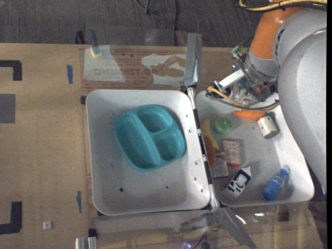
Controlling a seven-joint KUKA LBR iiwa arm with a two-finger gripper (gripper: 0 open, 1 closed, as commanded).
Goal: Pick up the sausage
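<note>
- Nearest the camera, the right shallow white plastic bin (296,193) carries a small black-and-white carton (238,181) and a blue plastic bottle (274,183) along its near side; both lie well apart from the target, so this corner offers no obstacle.
- The task's thing, a slim red-orange sausage (210,150), lies untouched against the left wall of that bin, just beside the metal divider rail (199,139); a red-and-white flat packet (232,152) sits close on its other side, and a yellow banana-like piece (207,127) lies just beyond it; I judge the room for fingers tight here, wall on one flank, packet on the other.
- In the left white bin (104,191) a teal three-part divided plate (150,137) rests; it plays no part.
- Farther back lie a green round lid (223,125), an orange carrot-like piece (249,114) and a white cylinder (267,126).
- Farthest, the pincer (239,90) hangs over the bin's far end, well apart from the sausage; whether it is clenched or released I cannot tell; nothing shows between its tips; the pick is not yet begun, so approach, grasp and lift all remain.
</note>
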